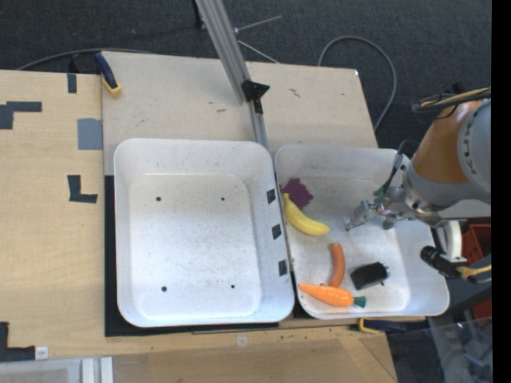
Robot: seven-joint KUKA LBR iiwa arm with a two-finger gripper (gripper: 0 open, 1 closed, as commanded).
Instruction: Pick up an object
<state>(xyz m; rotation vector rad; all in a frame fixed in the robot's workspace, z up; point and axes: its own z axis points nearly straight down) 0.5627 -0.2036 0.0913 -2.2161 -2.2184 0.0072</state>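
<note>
The right bin (351, 162) holds several objects: a yellow banana (305, 220), a small purple piece (297, 190) just behind it, a red-orange sausage shape (337, 263), an orange carrot (326, 294) with a green tip at the front wall, and a black block (370, 274). My gripper (361, 215) hovers over the middle of this bin, to the right of the banana and behind the black block. It looks open, with nothing between its fingers.
The left bin (128, 214) sits beside the right one, their walls touching. A slanted metal pole (227, 42) rises behind the bins. The grey and orange arm (447, 162) comes in over the right bin's right wall.
</note>
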